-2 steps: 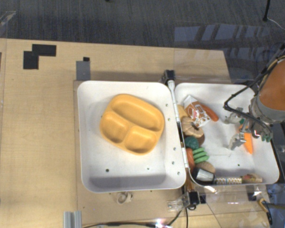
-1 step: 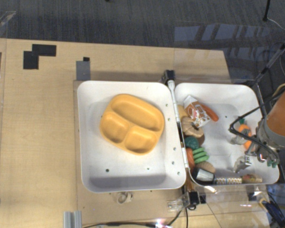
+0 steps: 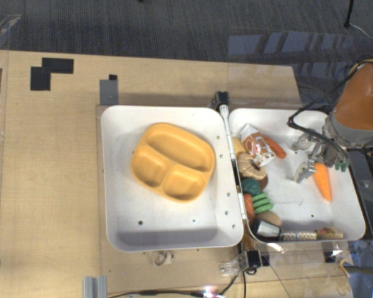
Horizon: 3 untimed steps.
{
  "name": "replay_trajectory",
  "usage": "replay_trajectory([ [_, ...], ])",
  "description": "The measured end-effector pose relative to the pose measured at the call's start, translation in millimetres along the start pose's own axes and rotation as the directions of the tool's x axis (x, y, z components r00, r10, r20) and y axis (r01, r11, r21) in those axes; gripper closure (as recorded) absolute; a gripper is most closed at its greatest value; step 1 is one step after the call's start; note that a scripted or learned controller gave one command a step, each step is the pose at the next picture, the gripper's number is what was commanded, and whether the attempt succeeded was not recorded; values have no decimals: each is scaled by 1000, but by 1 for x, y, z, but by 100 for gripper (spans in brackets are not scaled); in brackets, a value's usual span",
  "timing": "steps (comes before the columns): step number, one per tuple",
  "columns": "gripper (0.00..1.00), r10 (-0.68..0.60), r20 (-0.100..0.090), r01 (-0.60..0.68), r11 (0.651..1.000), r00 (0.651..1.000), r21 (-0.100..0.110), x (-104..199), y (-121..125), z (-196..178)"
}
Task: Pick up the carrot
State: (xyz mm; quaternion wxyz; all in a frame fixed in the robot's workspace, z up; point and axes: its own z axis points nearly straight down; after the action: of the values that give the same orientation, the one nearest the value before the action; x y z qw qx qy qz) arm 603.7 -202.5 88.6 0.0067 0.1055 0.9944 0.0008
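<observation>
The carrot is orange and tapered. It lies in the right bin near the bin's right wall, with its thick end pointing up and back. My gripper hangs over that bin, directly at the carrot's thick end and slightly to its left. The wrist with the orange band rises above it at the right edge. The gripper's body hides how it meets the carrot.
The left bin holds a yellow three-compartment plate. Along the right bin's left wall lies a pile of toy food: a white packet, a small red-orange piece, green items. Small items line its front edge.
</observation>
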Motion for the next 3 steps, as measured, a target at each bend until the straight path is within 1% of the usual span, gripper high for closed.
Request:
replay_trajectory([
  [1,0,-118,3,118,993,993,3,72,-19,-3],
  [2,0,-158,7,158,987,987,7,80,-10,-3],
  [3,0,-191,8,191,982,982,7,113,1,-4],
])
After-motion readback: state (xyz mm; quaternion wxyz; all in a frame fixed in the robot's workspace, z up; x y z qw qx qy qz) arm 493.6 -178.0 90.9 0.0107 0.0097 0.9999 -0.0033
